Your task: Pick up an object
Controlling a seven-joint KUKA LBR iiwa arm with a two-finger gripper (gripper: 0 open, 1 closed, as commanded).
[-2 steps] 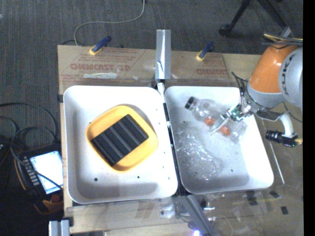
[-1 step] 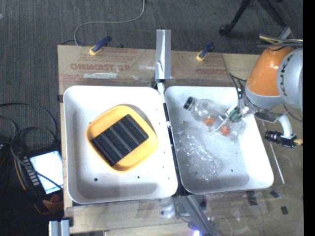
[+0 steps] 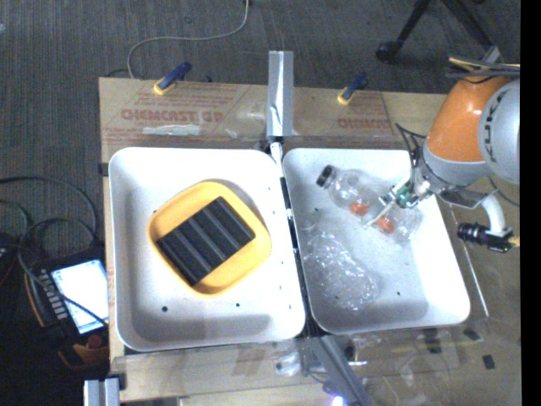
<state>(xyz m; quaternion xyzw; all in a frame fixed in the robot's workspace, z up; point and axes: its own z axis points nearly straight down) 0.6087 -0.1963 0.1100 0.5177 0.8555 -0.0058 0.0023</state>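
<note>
The hand (image 3: 404, 195) is seen low in the right bin (image 3: 439, 286), at the base end of a clear bottle (image 3: 363, 197) lying on its side with its dark cap toward the left bin (image 3: 135, 311); whether the hand is apart or together cannot be told. The bottle appears to rest on the bin floor, so nothing is judged lifted yet, and the grasp and the raise are both left to do. A crumpled clear wrap (image 3: 338, 269) lies near the bottle, and a yellow tray (image 3: 211, 235) sits in the left bin.
</note>
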